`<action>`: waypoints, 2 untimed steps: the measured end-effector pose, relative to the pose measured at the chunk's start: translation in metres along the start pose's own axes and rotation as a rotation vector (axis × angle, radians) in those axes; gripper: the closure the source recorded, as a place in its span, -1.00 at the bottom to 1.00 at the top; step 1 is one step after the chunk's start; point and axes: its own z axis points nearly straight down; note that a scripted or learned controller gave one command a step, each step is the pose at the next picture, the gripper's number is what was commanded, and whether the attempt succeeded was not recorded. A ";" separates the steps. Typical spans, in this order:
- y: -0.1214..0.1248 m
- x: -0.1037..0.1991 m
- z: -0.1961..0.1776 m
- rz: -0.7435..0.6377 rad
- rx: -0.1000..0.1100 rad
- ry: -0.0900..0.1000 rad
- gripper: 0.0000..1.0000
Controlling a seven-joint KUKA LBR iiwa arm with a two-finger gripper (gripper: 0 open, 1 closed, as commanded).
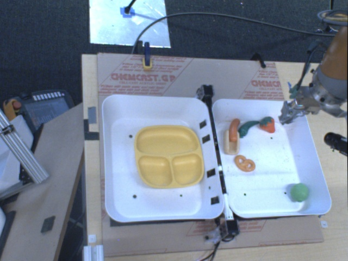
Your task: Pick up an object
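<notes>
fig: gripper at right bin's far right edge, above the floor, carrying nothing we can see; finger state: can't tell. carrot just left of it, nearest pick. we'd centre over carrot, then drop straight.

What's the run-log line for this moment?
gripper: above right bin's far right edge, holding nothing seen | carrot, hot dog, pretzel, green ball: untouched
</notes>
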 end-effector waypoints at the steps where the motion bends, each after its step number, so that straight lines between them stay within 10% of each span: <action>1: -0.011 0.047 0.012 0.000 0.001 0.000 1.00; 2: -0.028 0.103 0.023 -0.001 0.002 0.001 1.00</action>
